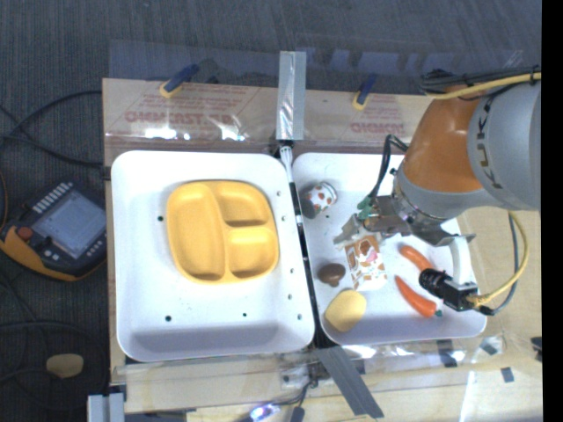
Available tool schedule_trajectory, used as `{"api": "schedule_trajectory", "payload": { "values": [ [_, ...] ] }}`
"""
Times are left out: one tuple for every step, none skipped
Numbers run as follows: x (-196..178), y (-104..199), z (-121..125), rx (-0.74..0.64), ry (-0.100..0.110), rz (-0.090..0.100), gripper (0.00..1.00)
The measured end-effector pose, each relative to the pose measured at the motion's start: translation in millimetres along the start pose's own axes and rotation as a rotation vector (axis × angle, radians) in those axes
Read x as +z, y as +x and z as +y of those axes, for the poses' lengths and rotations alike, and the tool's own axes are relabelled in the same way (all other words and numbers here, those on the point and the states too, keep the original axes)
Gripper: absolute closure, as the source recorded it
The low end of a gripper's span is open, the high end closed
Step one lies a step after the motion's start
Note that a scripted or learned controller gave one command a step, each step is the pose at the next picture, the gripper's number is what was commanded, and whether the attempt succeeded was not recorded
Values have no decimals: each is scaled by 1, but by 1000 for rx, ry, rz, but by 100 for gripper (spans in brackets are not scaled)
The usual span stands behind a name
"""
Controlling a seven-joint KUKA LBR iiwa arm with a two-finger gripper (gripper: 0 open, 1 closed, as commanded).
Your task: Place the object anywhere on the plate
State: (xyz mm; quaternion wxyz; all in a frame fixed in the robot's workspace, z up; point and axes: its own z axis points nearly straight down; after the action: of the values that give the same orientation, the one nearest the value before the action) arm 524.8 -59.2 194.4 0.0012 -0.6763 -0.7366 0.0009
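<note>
Arm [493, 148]: grey casing with dark lettering, orange band above wrist, yellow and black cables alongside.

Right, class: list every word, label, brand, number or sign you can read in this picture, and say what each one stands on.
"KU": dark letters on the grey arm, cut off at the picture's edge; the rest is out of view.
Red print on the brown board behind the bins: upside down and blurred, not readable.
Screen of the handheld pendant: too small to read.
Patterned card in the right bin: no legible text.
</note>
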Motion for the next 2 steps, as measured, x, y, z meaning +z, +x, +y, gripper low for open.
{"api": "schedule_trajectory", "payload": {
  "values": [
    [-6,48,47,-20,1,-1,100],
    [12,124,142,36,1,-4,100]
  ]
}}
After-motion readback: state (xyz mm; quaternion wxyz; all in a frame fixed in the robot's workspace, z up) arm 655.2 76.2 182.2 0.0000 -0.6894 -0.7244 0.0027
